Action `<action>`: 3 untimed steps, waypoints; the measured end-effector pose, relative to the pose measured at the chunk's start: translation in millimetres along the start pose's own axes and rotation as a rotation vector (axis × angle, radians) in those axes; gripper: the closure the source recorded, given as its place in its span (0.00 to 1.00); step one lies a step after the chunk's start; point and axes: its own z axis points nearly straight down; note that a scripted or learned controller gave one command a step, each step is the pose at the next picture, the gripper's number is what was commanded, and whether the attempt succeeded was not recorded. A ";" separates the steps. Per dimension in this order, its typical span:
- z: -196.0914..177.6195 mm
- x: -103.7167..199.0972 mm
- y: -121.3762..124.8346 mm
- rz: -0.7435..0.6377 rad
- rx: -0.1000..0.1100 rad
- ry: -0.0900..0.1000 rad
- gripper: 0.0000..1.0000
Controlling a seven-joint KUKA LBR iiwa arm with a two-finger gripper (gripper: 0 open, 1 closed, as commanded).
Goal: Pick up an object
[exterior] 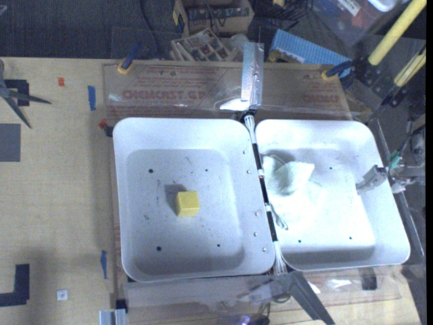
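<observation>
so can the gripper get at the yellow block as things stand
Probably yes. The yellow block sits alone on the floor of the left bin, away from the walls, with nothing over it. The gripper is at the right bin's far edge, so it must cross that bin first.

Two white bins — left bin point(135, 147), right bin point(352, 141) — on a wooden bench point(47, 215); blue clamp point(91, 97) far left.

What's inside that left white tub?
The left bin holds one small yellow block, sitting near the middle of its floor, which also bears a few dark specks and marks. Whatever lies beneath the block itself is covered, so I can't tell.
</observation>
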 end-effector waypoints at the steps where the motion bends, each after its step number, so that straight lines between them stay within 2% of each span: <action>1: 106.0 5.2 79.1 0.105 -0.006 0.009 0.00; 2: 4.9 47.4 90.6 0.290 -0.001 -0.001 0.00; 3: 48.5 20.2 78.9 0.432 0.003 0.000 0.00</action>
